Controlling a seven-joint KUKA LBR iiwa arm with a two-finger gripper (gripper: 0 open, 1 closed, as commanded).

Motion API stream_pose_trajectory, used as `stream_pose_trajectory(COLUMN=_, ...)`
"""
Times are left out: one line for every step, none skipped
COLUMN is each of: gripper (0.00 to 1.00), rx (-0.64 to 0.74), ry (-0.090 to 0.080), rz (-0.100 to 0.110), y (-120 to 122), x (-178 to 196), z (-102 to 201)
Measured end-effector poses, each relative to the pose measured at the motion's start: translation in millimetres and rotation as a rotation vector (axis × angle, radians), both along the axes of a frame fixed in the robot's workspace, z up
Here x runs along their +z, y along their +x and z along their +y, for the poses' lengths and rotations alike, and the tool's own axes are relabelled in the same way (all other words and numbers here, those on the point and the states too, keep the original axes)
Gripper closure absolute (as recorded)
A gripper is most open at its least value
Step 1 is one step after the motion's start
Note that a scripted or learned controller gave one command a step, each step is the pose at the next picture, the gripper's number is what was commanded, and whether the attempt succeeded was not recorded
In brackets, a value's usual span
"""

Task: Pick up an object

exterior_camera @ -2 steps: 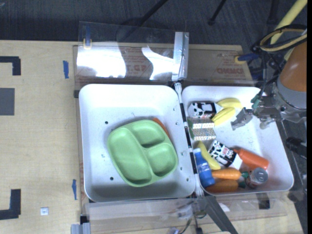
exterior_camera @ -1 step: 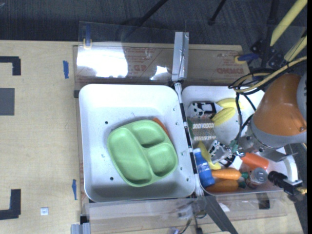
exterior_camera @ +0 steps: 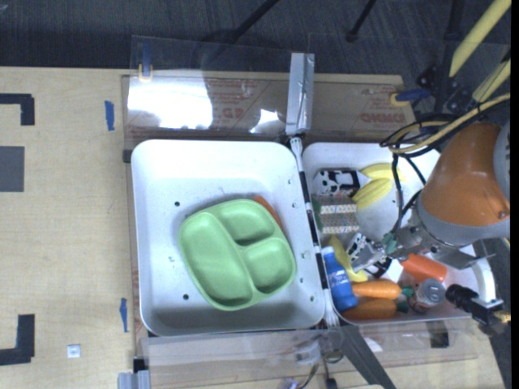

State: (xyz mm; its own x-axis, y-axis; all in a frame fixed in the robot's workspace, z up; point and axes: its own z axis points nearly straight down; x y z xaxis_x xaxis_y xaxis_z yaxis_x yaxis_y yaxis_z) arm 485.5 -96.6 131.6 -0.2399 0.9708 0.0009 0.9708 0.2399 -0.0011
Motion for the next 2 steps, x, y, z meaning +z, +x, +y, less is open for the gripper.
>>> stream_pose_trajectory(gripper=1.0, rx=-0.003, ry=-0.001, rz=-0.002, y=1.0, x=8.9, z=-1.1)
stream_pose_trajectory(gripper=1.0, rx=-0.005, ry=-0.002, rz=-0.004, y=2.0, x=17.7, z=-1.7)
